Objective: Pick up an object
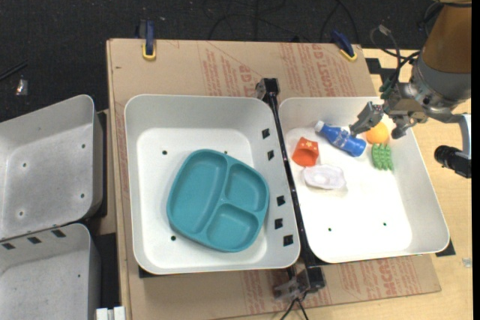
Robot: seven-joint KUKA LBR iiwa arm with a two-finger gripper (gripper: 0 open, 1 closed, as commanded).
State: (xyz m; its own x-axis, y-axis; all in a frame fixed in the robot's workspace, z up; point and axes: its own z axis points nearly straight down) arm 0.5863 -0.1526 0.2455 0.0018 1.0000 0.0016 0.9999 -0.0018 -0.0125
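A teal divided plate (218,200) lies alone in the left bin (142,116) on the tabletop. In the right bin (420,228), an orange-red cup (305,151) and a clear lid (324,177) sit beside a blue bottle (341,139), a green toy (382,157) and an orange ball (378,133). The claw (387,121), fingers apart, hangs over the ball at the bin's far right, gripping nothing.

The gripper (384,121) hangs over the right bin (420,225) with its fingers spread, right by an orange ball (378,133) and a blue bottle (341,138). A green block (382,157), an orange cup (305,151) and a white lid (324,177) lie near (all apart). The left bin (150,161) bears a teal divided plate (217,200).
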